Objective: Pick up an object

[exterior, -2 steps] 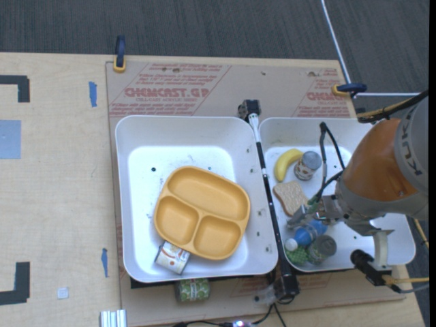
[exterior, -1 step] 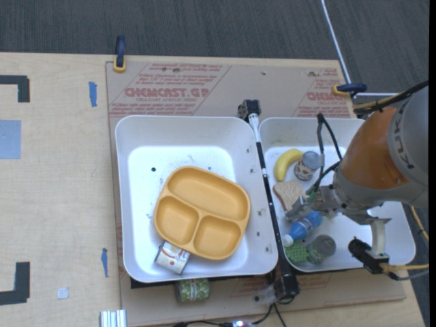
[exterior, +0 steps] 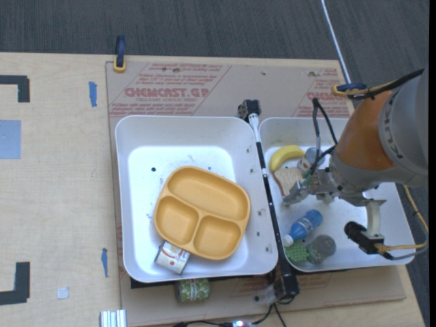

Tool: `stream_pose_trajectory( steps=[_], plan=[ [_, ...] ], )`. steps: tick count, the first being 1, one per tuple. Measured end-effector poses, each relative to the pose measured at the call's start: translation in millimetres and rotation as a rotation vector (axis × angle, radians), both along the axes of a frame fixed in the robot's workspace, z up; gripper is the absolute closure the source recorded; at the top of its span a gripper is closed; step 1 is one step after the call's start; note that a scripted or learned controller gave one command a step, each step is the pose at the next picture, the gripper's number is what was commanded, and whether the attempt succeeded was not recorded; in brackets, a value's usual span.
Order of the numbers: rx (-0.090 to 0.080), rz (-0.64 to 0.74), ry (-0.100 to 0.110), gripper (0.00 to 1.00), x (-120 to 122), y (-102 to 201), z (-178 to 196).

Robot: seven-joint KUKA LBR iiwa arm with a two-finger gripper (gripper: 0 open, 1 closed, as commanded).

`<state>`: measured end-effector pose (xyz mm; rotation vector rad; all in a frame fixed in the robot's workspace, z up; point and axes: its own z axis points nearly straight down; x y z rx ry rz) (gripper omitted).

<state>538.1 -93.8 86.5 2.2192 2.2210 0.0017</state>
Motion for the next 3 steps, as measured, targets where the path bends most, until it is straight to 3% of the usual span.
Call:
stream_pose_trajectory(
  steps=[1, 3],
  plan=[
    [0.0, 0.0, -0.004, 0.0, -25.5, -1.4, 0.3],
    [0.0, 0.0, -0.007, 0.0, -42.0, 0.3, 0.5]
  ],
)
